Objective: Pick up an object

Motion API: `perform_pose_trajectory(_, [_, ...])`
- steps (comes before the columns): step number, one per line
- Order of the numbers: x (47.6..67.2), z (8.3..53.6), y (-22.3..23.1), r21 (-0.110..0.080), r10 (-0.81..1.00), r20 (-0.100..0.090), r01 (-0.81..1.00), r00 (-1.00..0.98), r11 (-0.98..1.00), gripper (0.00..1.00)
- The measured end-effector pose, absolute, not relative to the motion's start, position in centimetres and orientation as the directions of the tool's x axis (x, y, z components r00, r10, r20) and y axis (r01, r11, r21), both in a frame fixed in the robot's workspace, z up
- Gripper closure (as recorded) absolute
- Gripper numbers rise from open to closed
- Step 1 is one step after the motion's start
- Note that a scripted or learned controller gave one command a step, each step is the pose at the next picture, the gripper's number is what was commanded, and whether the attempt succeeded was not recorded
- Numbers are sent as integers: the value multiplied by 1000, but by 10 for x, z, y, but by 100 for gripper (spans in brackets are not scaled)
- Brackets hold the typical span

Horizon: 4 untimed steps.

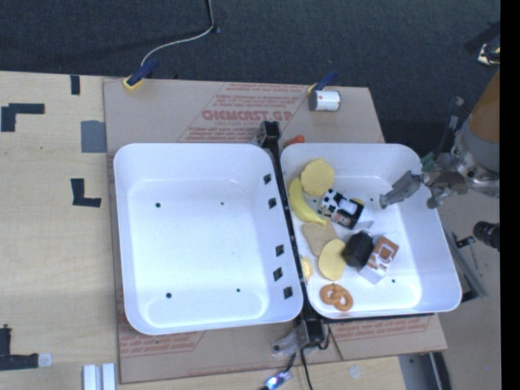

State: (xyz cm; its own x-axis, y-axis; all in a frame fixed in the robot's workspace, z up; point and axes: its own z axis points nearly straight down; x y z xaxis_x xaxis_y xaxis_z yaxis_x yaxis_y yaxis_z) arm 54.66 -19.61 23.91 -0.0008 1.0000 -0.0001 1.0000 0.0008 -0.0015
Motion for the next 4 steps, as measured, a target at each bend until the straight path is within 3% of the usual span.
perform_pose_trajectory(1, [564,81,-194,-10,1000,3,1000,-3,3,0])
perform_pose_trajectory(2, [566,99,-195,-2,1000,1,1000,-2,2,100])
perform_pose_trajectory(3, [662,123,-115,-38,1000,10,999,-5,5,100])
perform_pose_trajectory(4, [671,332,-44,18,1000,1,1000,-9,9,100])
